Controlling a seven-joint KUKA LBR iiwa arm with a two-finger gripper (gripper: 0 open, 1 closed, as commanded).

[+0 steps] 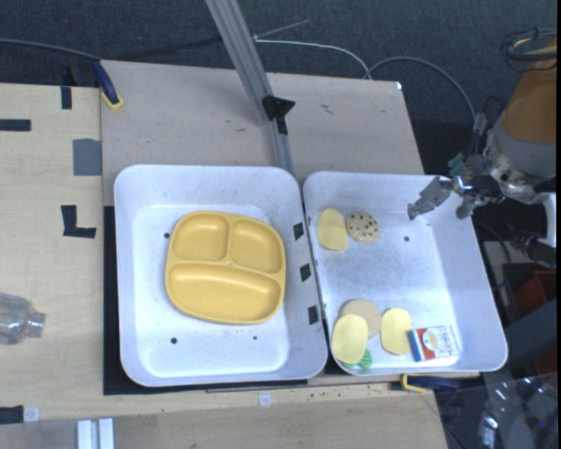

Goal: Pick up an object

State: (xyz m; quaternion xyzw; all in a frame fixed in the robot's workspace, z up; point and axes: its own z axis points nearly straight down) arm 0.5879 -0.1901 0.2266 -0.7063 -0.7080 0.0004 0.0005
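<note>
Green item [360,364] mostly hidden under yellow piece [350,337]; hand [446,199] blurred.

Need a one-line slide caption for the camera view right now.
Gripper poised at the right bin's upper right edge, holding nothing; yellow divided plate sits in the left bin.

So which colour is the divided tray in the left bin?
The tray is yellow, seen clearly in the camera view from above.
</note>
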